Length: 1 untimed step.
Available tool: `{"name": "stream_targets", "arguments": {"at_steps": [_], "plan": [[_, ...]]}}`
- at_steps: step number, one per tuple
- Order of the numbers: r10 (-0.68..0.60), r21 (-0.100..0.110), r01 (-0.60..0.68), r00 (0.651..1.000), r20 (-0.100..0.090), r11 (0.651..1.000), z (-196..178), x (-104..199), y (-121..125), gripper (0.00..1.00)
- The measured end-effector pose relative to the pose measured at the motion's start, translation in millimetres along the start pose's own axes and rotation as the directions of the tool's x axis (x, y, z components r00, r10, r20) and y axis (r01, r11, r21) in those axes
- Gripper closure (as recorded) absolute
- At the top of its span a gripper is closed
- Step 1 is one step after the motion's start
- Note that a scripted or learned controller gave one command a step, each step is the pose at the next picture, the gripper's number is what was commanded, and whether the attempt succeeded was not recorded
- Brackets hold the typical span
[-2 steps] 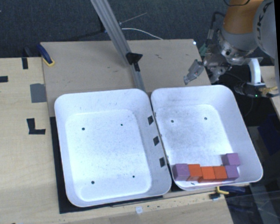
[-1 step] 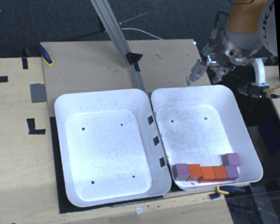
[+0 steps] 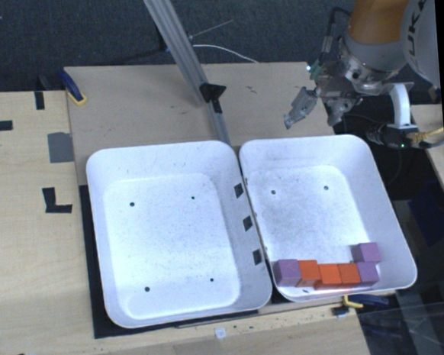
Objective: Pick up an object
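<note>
- Gripper (image 3: 314, 109) hangs above the counter (image 3: 148, 110), beyond the right bin's (image 3: 312, 154) far rim; finger spread: cannot tell.
- Purple and orange blocks (image 3: 330, 271) clustered in that bin's near corner, touching.

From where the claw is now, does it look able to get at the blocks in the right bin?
Probably yes. The claw sits above the right bin's far rim, with nothing over the blocks. They lie packed against the near wall, which may crowd a grasp.
</note>
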<state>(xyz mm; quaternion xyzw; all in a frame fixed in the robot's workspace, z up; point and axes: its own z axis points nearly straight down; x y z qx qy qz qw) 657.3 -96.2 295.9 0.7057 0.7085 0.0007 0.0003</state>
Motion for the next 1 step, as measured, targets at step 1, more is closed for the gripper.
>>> {"name": "stream_targets", "arguments": {"at_steps": [1], "plan": [[0.002, 0.002, -0.002, 1.000, 0.002, 1.000, 8.8, 7.5, 23.6, 0.00]]}}
